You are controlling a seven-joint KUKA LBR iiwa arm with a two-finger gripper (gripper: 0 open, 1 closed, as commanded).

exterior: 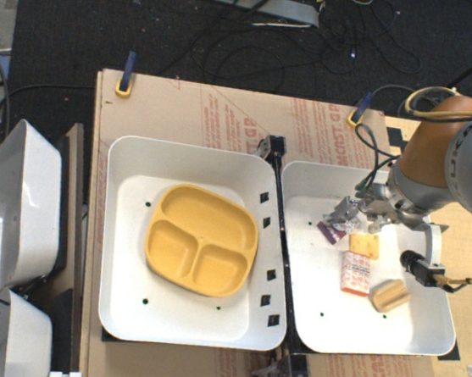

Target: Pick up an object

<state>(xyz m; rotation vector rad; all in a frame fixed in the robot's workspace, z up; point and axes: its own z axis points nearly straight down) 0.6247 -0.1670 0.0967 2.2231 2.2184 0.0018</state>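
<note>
Arm comes in from the right, wrist tipped down over the far-left part of the right bin (435,336). The hand (354,213) sits low at the cluster of small items there, so I read this as a grasp attempt on whatever is nearest the tips.

Hand state: cannot tell. The metal end is a blur against the white floor, and I see nothing clearly lifted.

Likely target: a small purple packet (330,232), just left of and below the hand, lying flat on the bin floor, touching or nearly touching the tips. Dark purple, crumpled-looking, thin. I'd expect it to be hard to pinch flat off the floor.

Others in the same bin, all flat:
- yellow block (364,244), squarish, just right of the purple packet, close under the wrist.
- red-and-white packet (356,272), oblong, printed label, just nearer than the yellow block, touching or almost.
- tan block (389,295), rounded, sponge- or bread-like, nearer and to the right, slightly apart from the rest.

Items cluster mid-bin, clear of the walls, so approach from above is open.

Left bin (122,212) holds a yellow divided tray (202,240), three compartments, lying flat, tilted a bit in plan. Well apart from the hand; not in play in my view.

Both bins sit side by side on the cardboard-covered worktop (229,106).
</note>
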